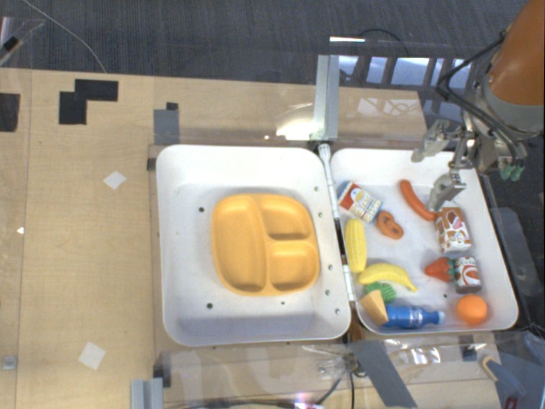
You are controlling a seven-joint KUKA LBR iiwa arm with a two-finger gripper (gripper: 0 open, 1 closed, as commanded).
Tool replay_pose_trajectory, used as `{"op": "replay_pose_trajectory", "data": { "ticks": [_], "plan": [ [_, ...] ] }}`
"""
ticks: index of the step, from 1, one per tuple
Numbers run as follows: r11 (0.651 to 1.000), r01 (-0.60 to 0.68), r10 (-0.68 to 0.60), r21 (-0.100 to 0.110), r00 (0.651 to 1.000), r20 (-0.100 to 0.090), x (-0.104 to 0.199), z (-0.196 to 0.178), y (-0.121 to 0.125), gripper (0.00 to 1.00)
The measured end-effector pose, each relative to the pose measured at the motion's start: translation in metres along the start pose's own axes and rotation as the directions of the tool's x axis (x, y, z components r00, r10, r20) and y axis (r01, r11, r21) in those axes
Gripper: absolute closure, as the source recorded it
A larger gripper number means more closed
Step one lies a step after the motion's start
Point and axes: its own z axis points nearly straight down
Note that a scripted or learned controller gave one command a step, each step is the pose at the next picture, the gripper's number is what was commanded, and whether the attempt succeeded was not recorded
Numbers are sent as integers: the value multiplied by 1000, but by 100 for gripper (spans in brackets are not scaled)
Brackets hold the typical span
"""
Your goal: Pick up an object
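A robot gripper (446,186), its opening impossible to judge, hangs near the right bin's (509,313) far edge, where crowding by a sausage (416,200) and can (452,230) risks a miss.

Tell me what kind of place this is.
Probably a robotics lab bench set up for pick-and-place trials: two white bins side by side, one holding a yellow divided tray, the other toy food such as a banana, with a robot arm reaching in.
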Motion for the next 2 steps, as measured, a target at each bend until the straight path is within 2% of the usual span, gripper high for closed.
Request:
{"op": "replay_pose_trajectory", "data": {
  "ticks": [1, 2],
  "plan": [
    [1000, -15, 15, 1, 1000, 11, 13, -101, 12, 0],
    [976, -218, 218, 0, 976, -13, -16, 41, 17, 0]
  ]
}}
